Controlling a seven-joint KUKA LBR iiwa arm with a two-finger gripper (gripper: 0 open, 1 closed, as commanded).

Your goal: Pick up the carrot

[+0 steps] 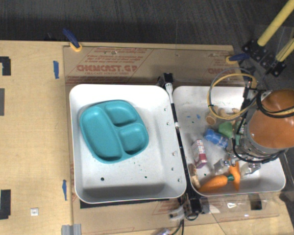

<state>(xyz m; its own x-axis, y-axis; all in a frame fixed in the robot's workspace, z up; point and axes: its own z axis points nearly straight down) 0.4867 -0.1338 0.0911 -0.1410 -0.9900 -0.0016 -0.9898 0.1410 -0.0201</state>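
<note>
1. Here, two shallow white bins sit side by side on the tabletop [29,131]. The left bin [88,180] holds a teal divided plate [113,130] with three compartments, lying toward the bin's upper left.
2. The right bin [272,180] holds a clutter of small things: a small bottle with a red label [200,152] near the middle, a blue object [215,137] just above and right of it, a green object [226,129] beside that, and a tan round piece [212,118] close to a tan stick-like piece [229,112] further up.
3. The carrot [214,182] lies at the near edge of the right bin, close to its front wall. Its long axis runs roughly left to right, tilted slightly; a small green part sits at its right end [230,178], and the left end is the narrower one.
4. A second orange piece [235,174] stands just beside the carrot's right end, angled more upright.
5. The arm reaches in from the right, its orange band [277,119] above the bin; the gripper [233,163] is low over the clutter just above the carrot's right end. Whether it is open, closed or gripping anything cannot be told; cables and the wrist cover it.
6. The cardboard sheet [137,65] under the bins carries red print reading roughly "CHEMCAST"; the smaller lines are too blurred to read.
</note>
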